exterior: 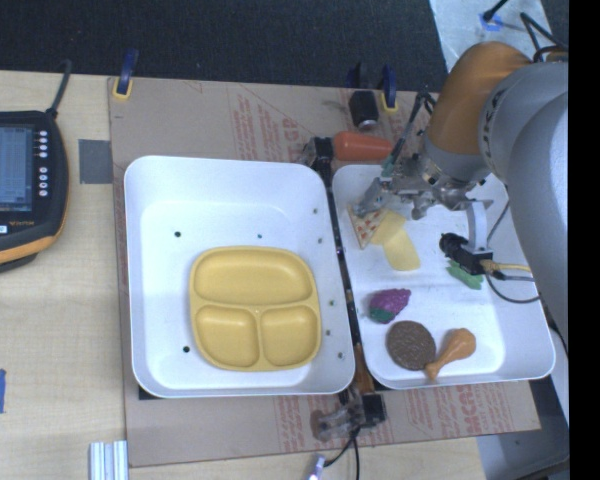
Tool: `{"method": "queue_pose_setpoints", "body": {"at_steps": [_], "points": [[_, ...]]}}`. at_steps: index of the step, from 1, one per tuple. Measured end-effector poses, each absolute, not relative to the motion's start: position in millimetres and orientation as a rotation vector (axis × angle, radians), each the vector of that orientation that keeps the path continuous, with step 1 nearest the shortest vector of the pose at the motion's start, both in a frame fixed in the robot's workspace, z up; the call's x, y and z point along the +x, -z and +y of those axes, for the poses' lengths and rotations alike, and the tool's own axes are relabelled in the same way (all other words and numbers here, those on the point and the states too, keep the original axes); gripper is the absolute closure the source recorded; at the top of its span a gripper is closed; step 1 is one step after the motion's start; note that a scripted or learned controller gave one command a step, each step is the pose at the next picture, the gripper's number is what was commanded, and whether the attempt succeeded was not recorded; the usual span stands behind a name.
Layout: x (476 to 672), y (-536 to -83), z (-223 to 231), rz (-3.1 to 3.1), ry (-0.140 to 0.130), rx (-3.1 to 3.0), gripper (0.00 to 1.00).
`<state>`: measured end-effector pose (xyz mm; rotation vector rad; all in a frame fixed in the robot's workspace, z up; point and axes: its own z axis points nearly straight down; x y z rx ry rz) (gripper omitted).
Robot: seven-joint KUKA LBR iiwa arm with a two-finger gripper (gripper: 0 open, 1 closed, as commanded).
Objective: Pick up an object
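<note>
Reaching in from the right, the grey arm (525, 138) hangs its gripper (405, 193) over the far left corner of the right bin (520, 363), just above a pizza slice (365, 223) and a yellow cheese wedge (397, 245); how far it is open I cannot tell. Nearer in that bin lie a purple and green piece (388, 303), a brown round patty (411, 344) and a drumstick (452, 351). The left bin (160, 198) holds a yellow divided tray (253, 306).
</note>
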<state>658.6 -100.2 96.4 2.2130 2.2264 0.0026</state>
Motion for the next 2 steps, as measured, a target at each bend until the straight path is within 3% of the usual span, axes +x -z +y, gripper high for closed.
{"method": "queue_pose_setpoints", "body": {"at_steps": [2], "points": [[653.3, -97.2, -99.7, 2.220, -0.008, 2.213, 0.00]]}}
